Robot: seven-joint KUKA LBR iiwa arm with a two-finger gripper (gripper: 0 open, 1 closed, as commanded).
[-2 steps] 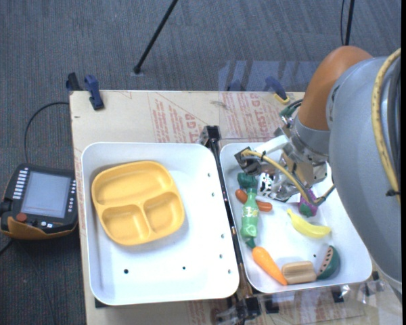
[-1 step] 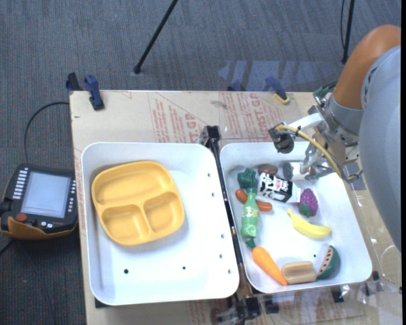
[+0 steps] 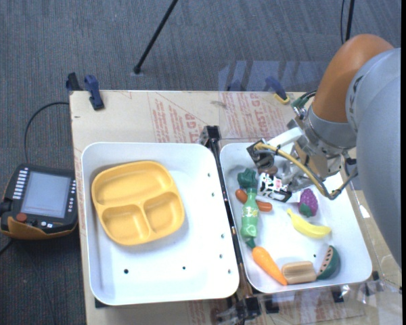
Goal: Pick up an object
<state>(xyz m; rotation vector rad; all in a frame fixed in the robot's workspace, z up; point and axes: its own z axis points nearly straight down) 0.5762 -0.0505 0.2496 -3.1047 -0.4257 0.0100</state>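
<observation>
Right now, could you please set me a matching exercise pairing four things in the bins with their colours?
Things:
1. divided tray
2. banana
3. carrot
4. grapes

Colours:
A. purple
B. orange
C. pale yellow, curved
D. yellow-orange, three compartments

Pairs: 1-D, 2-C, 3-B, 4-A

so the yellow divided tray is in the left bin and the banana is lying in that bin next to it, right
Not quite. The camera view shows the yellow divided tray in the left bin, but the banana lies in the right bin, among the other toy foods.
</observation>
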